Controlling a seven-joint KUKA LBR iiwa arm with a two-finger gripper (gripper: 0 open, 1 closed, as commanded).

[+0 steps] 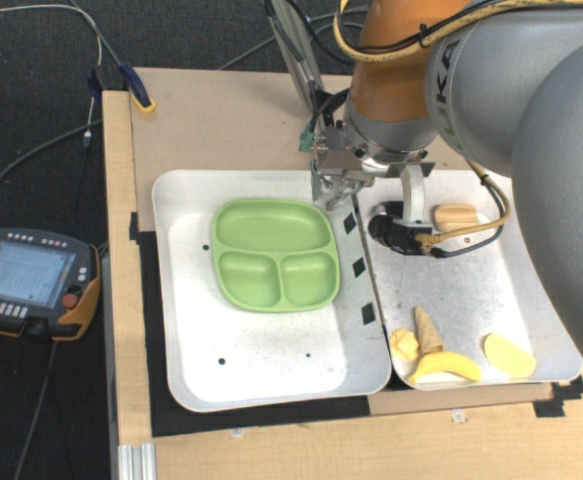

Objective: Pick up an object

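Left bin: you're seeing a green divided plate lying inside.
Right bin: it's holding a banana, cone, bread.
Claw: you cannot tell its grip.

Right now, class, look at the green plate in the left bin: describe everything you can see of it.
The green divided plate is a rounded rectangle of pale green, matte plastic by its look. Raised ridges split it into three compartments: one wide section along the far side and two smaller ones along the near side. All three hold nothing. It lies flat, right way up, slightly turned, in the far half of the left white bin, resting on the bin floor. Nothing else touches it; the end effector hangs just beyond its far right corner.
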